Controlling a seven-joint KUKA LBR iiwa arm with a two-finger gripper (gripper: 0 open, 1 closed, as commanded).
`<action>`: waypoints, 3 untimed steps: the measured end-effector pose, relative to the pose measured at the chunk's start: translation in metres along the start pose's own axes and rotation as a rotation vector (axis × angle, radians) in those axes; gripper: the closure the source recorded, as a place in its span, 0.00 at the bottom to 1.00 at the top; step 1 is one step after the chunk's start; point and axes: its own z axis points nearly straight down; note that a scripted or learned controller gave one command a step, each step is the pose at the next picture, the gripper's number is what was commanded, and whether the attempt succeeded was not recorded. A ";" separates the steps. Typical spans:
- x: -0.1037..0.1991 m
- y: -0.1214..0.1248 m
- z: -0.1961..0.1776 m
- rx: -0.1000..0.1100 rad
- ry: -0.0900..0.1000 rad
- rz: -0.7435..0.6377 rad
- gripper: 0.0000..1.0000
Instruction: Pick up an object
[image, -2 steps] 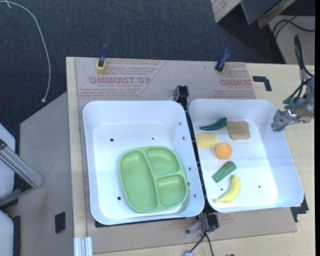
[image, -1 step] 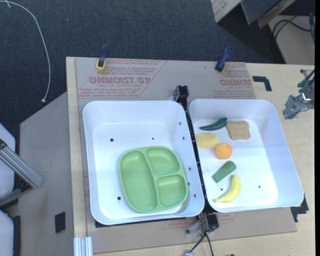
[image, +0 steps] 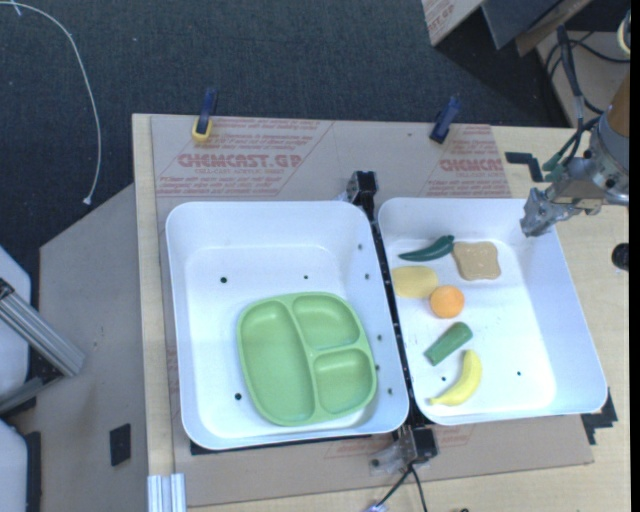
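At the bottom of the frame I see the board edge and loose cables, nothing relevant to the pick. Just above, the left bin (image: 190, 300) holds a green tray (image: 305, 355) with three compartments, lying flat in its lower centre. The right bin (image: 570, 320) holds all the candidates. Lowest is a banana (image: 460, 380), then a green block (image: 447, 342) tilted just above it. An orange (image: 447, 301) sits mid-bin, touching or nearly touching a yellow lemon-like piece (image: 414, 281) to its left. Above those lie a dark green pepper (image: 427, 248) and a tan bread piece (image: 477, 261).

The gripper (image: 537, 215) hangs at the upper right rim of the right bin, well apart from every object and with nothing between its fingers. Whether the claw is apart or together I cannot tell; the view is too coarse.

In my judgement the step in hand is the approach: no object is selected or lifted yet. The next move calls for travel left and down the frame over one piece, the bread being nearest, then a descent clear of its neighbours.

Farther up, the backing board reads "CHEMCAST GP" in red, twice, partly hidden by the bins. Two blue clamps (image: 204, 115) hold its far edge.
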 end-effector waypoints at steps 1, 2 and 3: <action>0.056 0.000 0.016 0.002 0.001 -0.001 1.00; 0.115 -0.002 0.018 0.001 0.001 0.001 1.00; 0.174 0.002 0.033 0.003 0.000 0.000 1.00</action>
